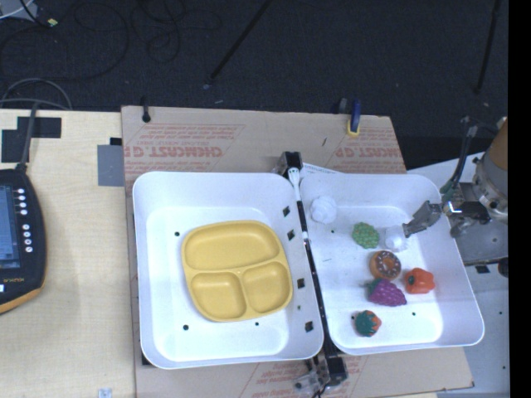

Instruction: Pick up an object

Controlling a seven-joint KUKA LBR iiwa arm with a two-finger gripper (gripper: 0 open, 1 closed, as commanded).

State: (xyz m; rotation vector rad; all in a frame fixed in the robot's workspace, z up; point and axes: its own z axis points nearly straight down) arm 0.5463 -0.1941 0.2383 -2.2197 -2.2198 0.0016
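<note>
While the end effector is hanging over the right bin's far right side, I cannot tell its state; nothing is showing in its grip. The green toy is lying just to its left, nearest of the toys.

two bins sit side by side on the counter. the left bin has a divided tray lying in it. the right bin holds a cluster of toy foods: broccoli toward the back, donut just in front of it, grapes in front of that, pepper to the right of them, and a small fruit nearest the front. a ball sits back left. the end effector hangs over the right bin's back right part. a pendant lies at the counter's far left.
</note>
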